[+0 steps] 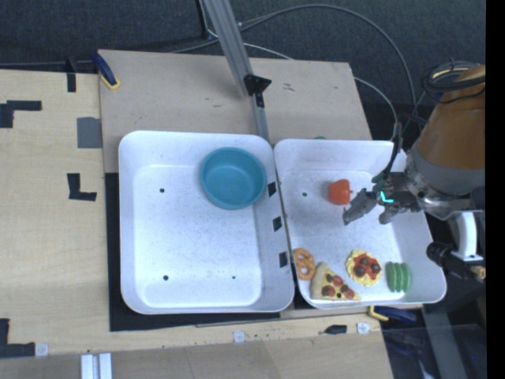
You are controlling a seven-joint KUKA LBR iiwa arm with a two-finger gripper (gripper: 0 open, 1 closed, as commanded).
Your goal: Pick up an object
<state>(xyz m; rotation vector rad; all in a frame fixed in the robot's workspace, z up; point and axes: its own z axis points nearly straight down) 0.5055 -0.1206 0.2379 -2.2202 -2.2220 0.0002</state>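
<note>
My gripper point(371, 210) hangs over the right bin point(316, 235), reaching in from the right, with its two dark fingers spread and nothing between them. A small red object point(340, 191) lies just up and left of the fingertips, apart from them. Along the bin's front edge lie a pretzel point(303, 262), a pizza slice point(331, 285), a round tart with red topping point(364, 267) and a green piece point(398, 276). A blue bowl point(232, 177) sits at the back right of the left bin point(158, 235).
A grey pole point(229, 38) slants down from the top to the divide between the bins. Cables arc over the bench behind the right bin. The arm's orange band point(458, 125) stands at the right edge.
</note>
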